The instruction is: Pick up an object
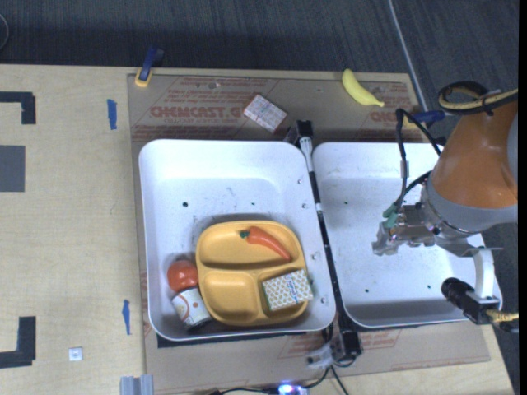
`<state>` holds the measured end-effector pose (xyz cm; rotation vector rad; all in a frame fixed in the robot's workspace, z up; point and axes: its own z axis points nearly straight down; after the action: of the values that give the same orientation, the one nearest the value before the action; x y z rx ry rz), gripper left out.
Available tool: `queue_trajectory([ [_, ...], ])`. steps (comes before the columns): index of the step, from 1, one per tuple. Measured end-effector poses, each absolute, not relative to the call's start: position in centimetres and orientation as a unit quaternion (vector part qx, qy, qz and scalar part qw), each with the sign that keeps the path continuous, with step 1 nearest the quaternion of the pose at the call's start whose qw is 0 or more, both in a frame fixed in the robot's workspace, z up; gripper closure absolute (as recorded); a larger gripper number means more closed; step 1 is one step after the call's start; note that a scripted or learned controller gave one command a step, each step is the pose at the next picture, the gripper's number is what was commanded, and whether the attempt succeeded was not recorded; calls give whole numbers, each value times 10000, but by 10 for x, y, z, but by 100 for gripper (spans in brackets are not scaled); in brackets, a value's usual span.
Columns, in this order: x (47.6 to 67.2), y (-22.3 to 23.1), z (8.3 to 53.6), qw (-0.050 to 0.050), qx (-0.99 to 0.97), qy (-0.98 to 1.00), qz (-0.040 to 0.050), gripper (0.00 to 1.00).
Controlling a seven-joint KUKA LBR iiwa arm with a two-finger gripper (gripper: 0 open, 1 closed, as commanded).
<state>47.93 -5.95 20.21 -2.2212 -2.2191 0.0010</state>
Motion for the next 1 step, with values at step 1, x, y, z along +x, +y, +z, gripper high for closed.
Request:
queue_trajectory([
  [1, 485, -115, 169, 9, -7076, -7066, 4, 100],
])
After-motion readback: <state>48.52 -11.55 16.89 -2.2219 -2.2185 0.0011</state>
